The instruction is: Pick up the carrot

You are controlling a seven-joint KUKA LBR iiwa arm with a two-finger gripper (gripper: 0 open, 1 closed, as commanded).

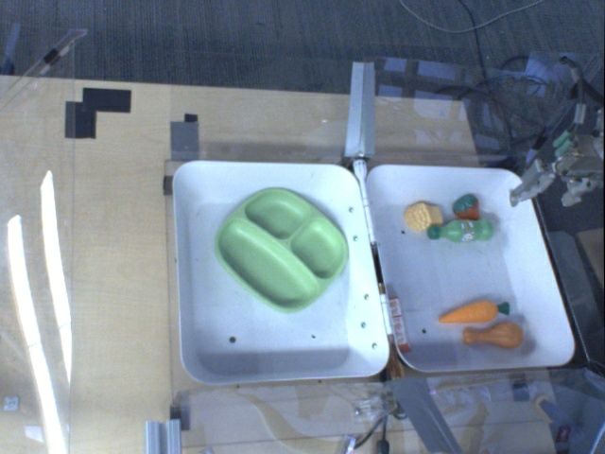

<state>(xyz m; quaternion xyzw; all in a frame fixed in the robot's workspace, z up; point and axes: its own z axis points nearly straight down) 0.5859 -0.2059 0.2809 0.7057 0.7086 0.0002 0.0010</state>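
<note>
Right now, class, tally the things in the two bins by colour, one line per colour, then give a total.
Green: 2, plate and bottle
Orange: 2, carrot and gourd
Yellow: 1, corn
Red: 1, berry
Total: 6

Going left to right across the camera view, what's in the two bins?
Green divided plate in the left bin → in the right bin: yellow corn piece, then the carrot. The green bottle, red piece and tan gourd overlap these in the order.
</note>
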